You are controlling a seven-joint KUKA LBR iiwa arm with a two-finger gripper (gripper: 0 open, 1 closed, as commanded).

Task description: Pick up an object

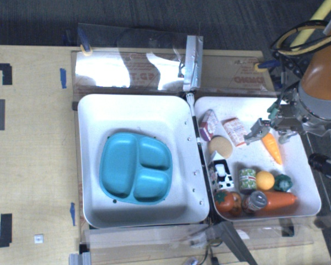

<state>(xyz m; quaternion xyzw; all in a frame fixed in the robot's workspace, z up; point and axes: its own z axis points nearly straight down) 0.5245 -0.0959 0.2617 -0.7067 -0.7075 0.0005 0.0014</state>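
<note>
Orange carrot (272, 148) lies tilted in right bin (314, 203).

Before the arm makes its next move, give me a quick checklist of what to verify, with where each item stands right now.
1. Gripper over the right bin, where the objects lie: ok.
2. Object held between the fingers: not ok, nothing shows between them.
3. A target close by: ok, the orange carrot lies just beside the gripper and the small white packet on its other side.
4. Target free of neighbours: ok for the carrot, which lies apart; not ok for the crowded items along the bin's near edge.
5. Finger opening: cannot tell.
6. Left bin holds the blue divided tray, away from the arm: ok.
</note>
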